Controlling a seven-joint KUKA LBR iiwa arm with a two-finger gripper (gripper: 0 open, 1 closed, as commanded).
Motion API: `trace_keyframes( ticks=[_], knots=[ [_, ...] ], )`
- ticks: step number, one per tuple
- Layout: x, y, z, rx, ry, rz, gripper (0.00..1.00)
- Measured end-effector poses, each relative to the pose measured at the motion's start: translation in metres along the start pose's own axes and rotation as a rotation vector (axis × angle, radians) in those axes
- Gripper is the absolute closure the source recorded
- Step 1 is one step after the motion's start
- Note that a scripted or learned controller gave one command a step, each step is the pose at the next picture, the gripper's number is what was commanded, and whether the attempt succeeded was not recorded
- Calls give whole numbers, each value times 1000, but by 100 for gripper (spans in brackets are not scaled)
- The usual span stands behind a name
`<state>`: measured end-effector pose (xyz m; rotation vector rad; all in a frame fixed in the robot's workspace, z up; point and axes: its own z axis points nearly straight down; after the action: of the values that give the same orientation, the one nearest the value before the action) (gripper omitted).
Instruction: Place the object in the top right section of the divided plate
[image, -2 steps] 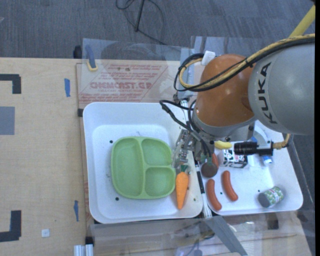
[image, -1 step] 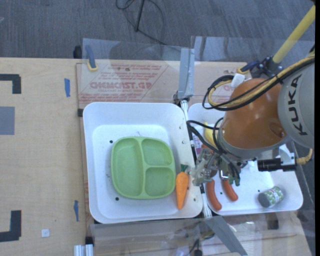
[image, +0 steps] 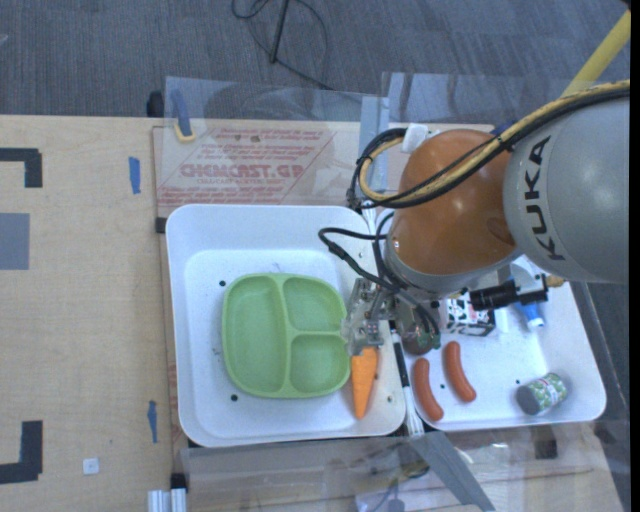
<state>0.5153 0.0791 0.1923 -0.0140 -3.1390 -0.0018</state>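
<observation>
**Carrot Beside the Plate, Not Yet in Its Spot**

Grey carpet at the back, a pale wooden bench (image: 80, 300) in front, and two shallow white bins side by side on top. In the left white bin (image: 190, 300): a round-cornered green plastic divided plate (image: 240, 340) with three hollows. In the right white bin (image: 580, 350): two red toy sausages (image: 427, 388) and a small grey-green can (image: 541, 393).

Big grey and orange arm (image: 470, 210) reaching in from the right, with the gripper (image: 365, 325) low over the right rim of the plate. Just under the gripper, an orange toy carrot (image: 363, 382), pointy end toward the near wall of the left bin, squeezed between the plate and the bin wall. Top of the carrot right at the gripper, maybe touching. Cannot tell whether grasping the carrot or let go; too dark and crowded there to see.

Likely step: picking up the carrot, or only just starting to carry. Top right section (image: 312, 303) of the plate bare, so the job not done.

Next, probably: lift the carrot clear of the rim, slide a little left and toward the back, stop over the top right section, lower gently, then let go. Careful not to bump the plate or drop into the bottom right hollow by mistake.
</observation>
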Motion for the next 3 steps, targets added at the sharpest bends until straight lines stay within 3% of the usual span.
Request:
trace_keyframes(
  ticks=[1, 2, 3],
  knots=[
    [-14, -4, 10, 0, -1, -155, 100],
    [-24, -16, 10, -2, -1, -574, 100],
    [-71, -2, 6, -2, -3, -697, 100]
  ],
)
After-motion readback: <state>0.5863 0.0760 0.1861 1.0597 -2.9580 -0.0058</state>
